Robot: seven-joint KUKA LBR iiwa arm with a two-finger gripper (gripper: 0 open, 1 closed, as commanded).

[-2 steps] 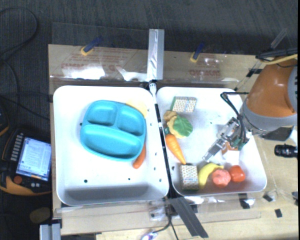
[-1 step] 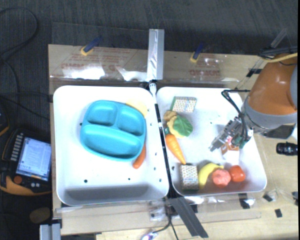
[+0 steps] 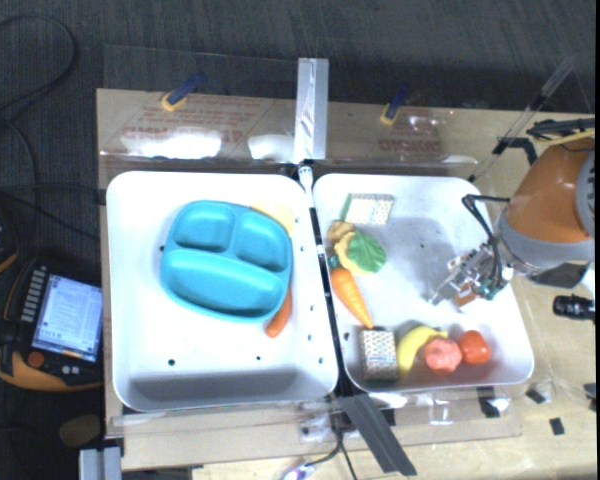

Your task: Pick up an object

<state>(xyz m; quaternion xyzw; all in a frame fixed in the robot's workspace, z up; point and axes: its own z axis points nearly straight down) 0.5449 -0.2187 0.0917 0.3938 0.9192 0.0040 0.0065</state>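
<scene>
My gripper (image 3: 458, 286) hangs over the right part of the right bin (image 3: 420, 190), its fingers pointing left and down toward the bin floor; nothing shows between them. Below it, along the bin's front wall, lie a red tomato (image 3: 474, 347), a pink fruit (image 3: 441, 356), a yellow banana (image 3: 413, 342) and a silver-wrapped block (image 3: 379, 352). Left of the gripper lie an orange carrot (image 3: 348, 293), a green leafy vegetable (image 3: 366, 252), and a second wrapped block (image 3: 368, 209) near the back.
The left bin (image 3: 140, 368) holds a blue divided tray (image 3: 227, 258) with an orange item (image 3: 279, 318) at its right edge. A ridge (image 3: 318, 268) separates the two bins. Bare bin floor (image 3: 420, 248) lies between the gripper and the vegetables.
</scene>
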